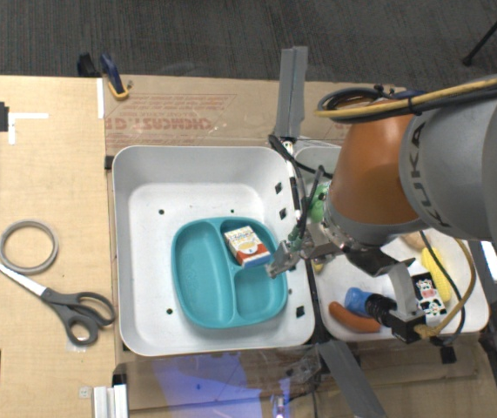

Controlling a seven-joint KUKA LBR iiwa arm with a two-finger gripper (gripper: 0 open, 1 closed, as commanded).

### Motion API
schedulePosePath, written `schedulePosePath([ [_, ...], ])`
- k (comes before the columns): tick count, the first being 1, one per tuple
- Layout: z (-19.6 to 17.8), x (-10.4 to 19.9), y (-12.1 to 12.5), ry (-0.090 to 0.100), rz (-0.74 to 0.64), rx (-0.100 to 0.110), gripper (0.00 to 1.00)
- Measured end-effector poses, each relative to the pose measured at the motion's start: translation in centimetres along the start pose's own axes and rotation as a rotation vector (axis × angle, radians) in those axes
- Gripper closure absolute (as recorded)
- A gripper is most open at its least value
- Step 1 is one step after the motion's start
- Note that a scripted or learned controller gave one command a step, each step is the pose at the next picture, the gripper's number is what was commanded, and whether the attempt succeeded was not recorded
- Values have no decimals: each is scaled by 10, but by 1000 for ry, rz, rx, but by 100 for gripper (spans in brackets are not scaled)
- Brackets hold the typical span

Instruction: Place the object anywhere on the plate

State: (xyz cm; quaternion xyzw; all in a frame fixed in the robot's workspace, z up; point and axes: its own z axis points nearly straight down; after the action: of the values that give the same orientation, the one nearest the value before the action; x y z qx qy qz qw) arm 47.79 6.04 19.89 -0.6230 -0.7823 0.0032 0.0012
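Looms over the right bin, grey arm (457, 164) with orange band, hand (285, 259) at the teal plate's (200, 277) right rim; finger state impossible to tell. Rests on the 2-compartment plate's upper right section, small carton (245, 244). Lie left on the worktop (39, 146): scissors (61, 301), tape roll (28, 245).

The bench (39, 190) is seen from one fixed camera above, angled down across both white bins (135, 233); the right bin is largely hidden, apparently, behind the arm (439, 164).
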Motion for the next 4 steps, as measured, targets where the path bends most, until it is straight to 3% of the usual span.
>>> schedulePosePath([
  [1, -8, -1, 1, -1, -1, 1, 100],
  [2, -8, -1, 1, -1, -1, 1, 0],
  [3, 8, -67, -16, 1, -70, -4, 0],
  [4, 0, -68, -15, 1, -69, -3, 100],
])
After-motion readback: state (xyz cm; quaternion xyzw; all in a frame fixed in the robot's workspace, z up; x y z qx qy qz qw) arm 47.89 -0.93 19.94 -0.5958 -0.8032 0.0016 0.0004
